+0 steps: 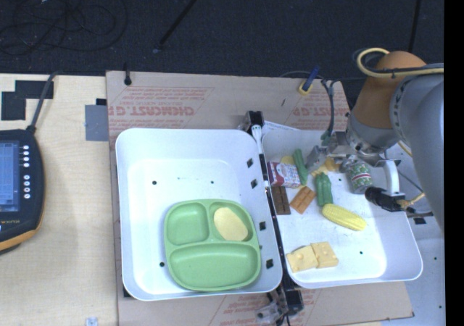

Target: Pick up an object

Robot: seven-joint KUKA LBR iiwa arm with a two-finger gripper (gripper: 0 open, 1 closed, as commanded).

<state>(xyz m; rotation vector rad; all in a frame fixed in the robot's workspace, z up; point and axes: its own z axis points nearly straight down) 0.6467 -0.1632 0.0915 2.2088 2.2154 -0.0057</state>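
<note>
A green divided tray holds a pale yellow piece; the corn is yellow.

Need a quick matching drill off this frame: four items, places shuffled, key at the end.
Things:
1. green divided plate
2. corn cob
3. cheese wedge
4. yellow oval piece

Places:
A. right bin, near its front edge
B. upper right compartment of the plate
C. left bin, front half
D. right bin, middle, right of the green pickle

Pairs: 1-C, 2-D, 3-A, 4-B
</note>
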